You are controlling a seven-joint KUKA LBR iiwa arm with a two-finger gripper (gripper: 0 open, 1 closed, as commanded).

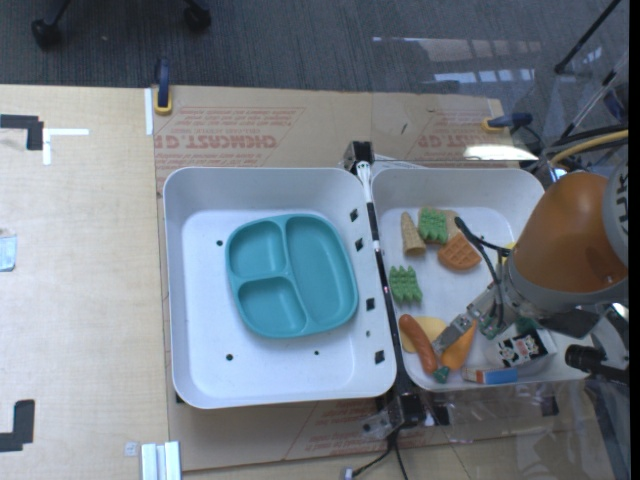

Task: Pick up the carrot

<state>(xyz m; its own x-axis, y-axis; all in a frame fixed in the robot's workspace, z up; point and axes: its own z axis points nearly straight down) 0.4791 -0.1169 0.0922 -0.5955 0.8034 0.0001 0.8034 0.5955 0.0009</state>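
Reading mirrored print on cardboard (230, 128), illegible | my gripper (466, 330) at carrot (457, 345), grip state unclear | grey carpet (330, 18)

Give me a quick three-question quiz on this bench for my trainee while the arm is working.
1. True or false: the teal three-compartment plastic plate lies in the view's right-hand shallow white bin.
2. Multiple choice: which lies right beside the reddish-orange toy sausage? A) the flat yellow toy cheese slice B) the round brown toy waffle C) the teal plate.
3. Fill in: the gripper hangs close over the pointed orange toy ____.

Key: 1 false, it lies in the left-hand bin; 2 A; 3 carrot.
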